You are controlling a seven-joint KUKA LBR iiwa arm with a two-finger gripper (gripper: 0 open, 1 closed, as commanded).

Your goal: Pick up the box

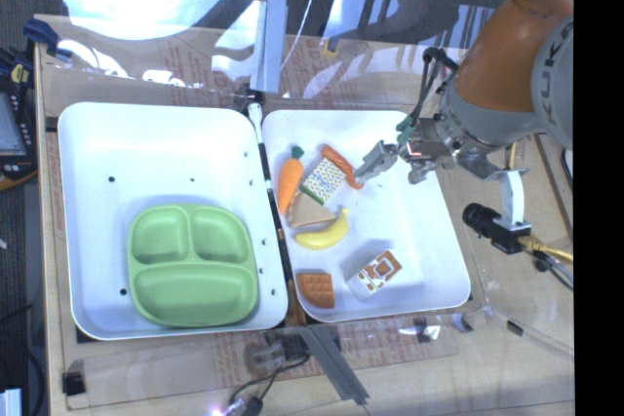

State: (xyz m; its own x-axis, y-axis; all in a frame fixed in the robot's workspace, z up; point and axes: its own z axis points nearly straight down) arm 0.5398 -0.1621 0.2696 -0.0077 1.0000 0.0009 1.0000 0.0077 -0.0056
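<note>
Across the tabletop (pixel 546 326) we see two white bins; the box (pixel 376 273) lies in the right bin (pixel 429 239), near its front wall, right of a waffle (pixel 315 288). Above the box, beyond a banana (pixel 324 231), our pincer (pixel 369 162) hovers, released.

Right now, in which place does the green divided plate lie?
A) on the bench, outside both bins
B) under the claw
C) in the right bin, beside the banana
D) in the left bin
D: the green divided plate lies in the left bin, while the banana and the claw are over the right bin.
</note>
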